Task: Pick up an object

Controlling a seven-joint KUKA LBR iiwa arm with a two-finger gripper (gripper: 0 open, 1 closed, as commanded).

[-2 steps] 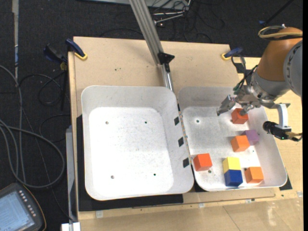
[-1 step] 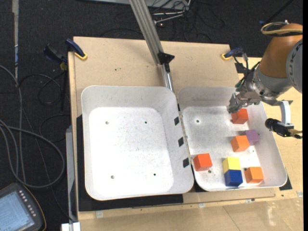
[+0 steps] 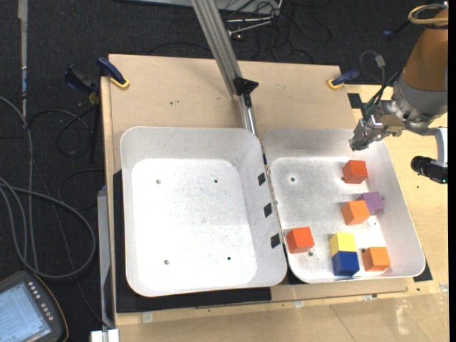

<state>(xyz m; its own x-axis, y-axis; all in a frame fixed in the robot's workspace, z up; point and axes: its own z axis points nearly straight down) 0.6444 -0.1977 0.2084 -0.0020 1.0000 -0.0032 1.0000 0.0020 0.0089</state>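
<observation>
The gripper (image 3: pixel 362 138) is hanging over the far right part of the right bin (image 3: pixel 313 159), close to that bin's far rim, and nothing is showing between its tips; whether it is open or closed cannot be told from this slant. The arm (image 3: pixel 426 70) is reaching in behind it from the right, its orange band sitting above the wrist.

Just below the gripper and slightly nearer the camera, an orange-red block (image 3: pixel 355 170) is lying on the bin floor, apart from the tool. Further toward the camera, an orange block (image 3: pixel 354 211) is sitting with a purple block (image 3: pixel 373 203) touching its right side, both near the bin's right wall. Nearest the front rim, a yellow block (image 3: pixel 343 243) is resting against a blue block (image 3: pixel 345 263), with another orange block (image 3: pixel 376 258) just beside them on the right. One more orange block (image 3: pixel 300 239) is lying far to the gripper's left, close to the edge shared by the two bins.

To the gripper's left, the bare far half of the right bin is offering open floor. Beyond the shared edge, the left bin (image 3: pixel 142 148) is lying well apart from the tool.
</observation>
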